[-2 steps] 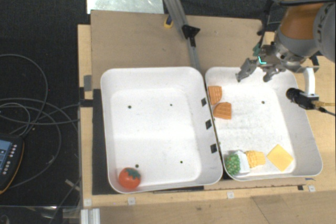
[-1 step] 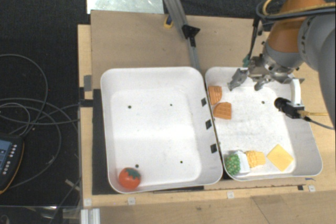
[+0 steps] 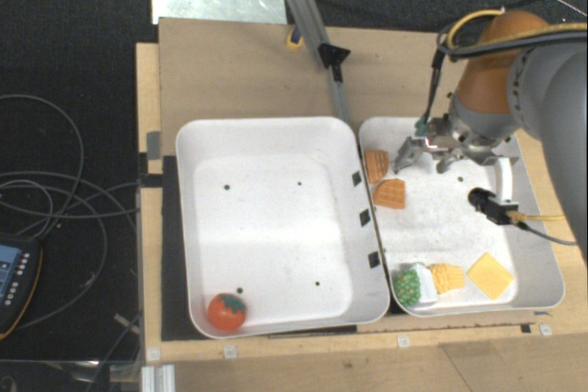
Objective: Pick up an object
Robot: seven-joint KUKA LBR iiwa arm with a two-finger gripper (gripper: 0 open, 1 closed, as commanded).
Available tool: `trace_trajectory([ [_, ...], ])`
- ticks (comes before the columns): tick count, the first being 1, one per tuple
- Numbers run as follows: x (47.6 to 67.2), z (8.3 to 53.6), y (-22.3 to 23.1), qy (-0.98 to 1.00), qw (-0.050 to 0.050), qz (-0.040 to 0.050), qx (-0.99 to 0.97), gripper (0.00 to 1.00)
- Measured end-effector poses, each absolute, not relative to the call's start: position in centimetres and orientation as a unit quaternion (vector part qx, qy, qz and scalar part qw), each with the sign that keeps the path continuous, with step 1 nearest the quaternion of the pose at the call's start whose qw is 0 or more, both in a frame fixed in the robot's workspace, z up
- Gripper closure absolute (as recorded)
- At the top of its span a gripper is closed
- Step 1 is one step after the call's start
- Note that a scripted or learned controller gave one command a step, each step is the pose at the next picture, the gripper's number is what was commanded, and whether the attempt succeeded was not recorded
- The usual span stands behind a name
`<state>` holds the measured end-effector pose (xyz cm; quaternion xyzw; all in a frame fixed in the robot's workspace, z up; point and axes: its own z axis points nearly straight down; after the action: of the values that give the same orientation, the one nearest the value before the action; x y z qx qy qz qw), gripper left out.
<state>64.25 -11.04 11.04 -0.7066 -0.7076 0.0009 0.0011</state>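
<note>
My gripper (image 3: pixel 424 162) hangs over the far part of the right bin (image 3: pixel 542 275), open, with nothing between its fingers. Just left of it lie two orange-brown waffle pieces, one (image 3: pixel 376 164) against the bin's left wall and one (image 3: pixel 390 194) slightly nearer. At the near end of the same bin sit a green pea packet (image 3: pixel 407 286), a yellow corn piece (image 3: pixel 446 277) and a yellow cheese slab (image 3: pixel 490 274). A red tomato (image 3: pixel 226 311) rests in the near left corner of the left bin (image 3: pixel 266 133).
A grey pole (image 3: pixel 308 5) slants down to the bins' far edge between them. A black cable connector (image 3: pixel 487 203) hangs beside the arm over the right bin. Cables and a handheld pendant (image 3: pixel 14 271) lie on the floor at left.
</note>
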Motion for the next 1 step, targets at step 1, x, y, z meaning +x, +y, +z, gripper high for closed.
trace_trajectory([
  [1, 64.30, 9.03, -11.01, -0.708, 0.000, 0.0002, -0.707, 0.00],
])
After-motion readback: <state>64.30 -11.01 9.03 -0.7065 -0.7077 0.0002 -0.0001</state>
